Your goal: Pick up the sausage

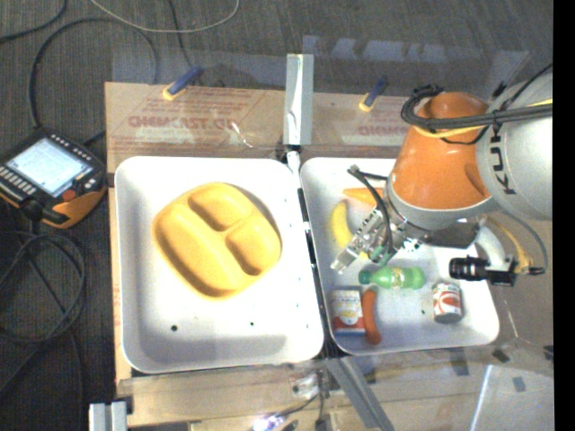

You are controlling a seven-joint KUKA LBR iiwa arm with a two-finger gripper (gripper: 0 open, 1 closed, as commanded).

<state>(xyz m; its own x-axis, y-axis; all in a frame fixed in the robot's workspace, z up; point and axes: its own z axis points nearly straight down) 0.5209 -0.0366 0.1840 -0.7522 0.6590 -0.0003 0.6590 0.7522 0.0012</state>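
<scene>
Currently the jaws (357, 251) stand released; crowded by the green bottle (393, 278), the sausage (371, 316) risks a mis-grasp.

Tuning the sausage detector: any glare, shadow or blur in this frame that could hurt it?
Camera view: soft overall, no motion streaks. White bins bright, near washed out. The sausage stays distinct, orange-red on white, lying clear of the arm's shadow. The hand is small and indistinct; the green bottle beside it reads clearly.
</scene>
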